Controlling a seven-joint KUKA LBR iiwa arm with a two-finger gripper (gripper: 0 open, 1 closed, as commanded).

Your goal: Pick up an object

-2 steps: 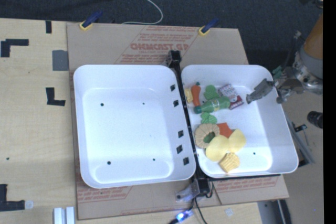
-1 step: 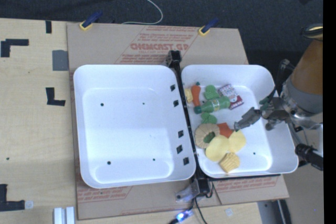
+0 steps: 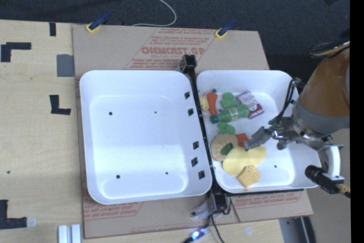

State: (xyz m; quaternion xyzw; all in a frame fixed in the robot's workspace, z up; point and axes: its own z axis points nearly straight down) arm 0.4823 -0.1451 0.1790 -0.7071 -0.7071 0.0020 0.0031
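Observation:
The right bin [image 3: 284, 79] holds a heap of small toy foods. An orange carrot [image 3: 211, 102], a green bottle-like piece [image 3: 230, 115] and a red-and-white packet [image 3: 248, 102] lie at its far side. Nearer the front are a tan round piece [image 3: 219, 145], a yellow lump [image 3: 233, 165], a pale yellow piece [image 3: 256, 155] and a ridged yellow piece [image 3: 248, 176]. My gripper [image 3: 270, 140] hangs over the right half of this bin, just right of a small red piece [image 3: 243, 138] and above the pale yellow piece. It is open, with nothing between its fingers.
The left bin [image 3: 91, 122] lies beside the right one, with a black clip strip [image 3: 196, 122] along their shared wall. Both rest on a cardboard sheet [image 3: 165, 48]. The grey arm [image 3: 324, 105] comes in over the right bin's right rim.

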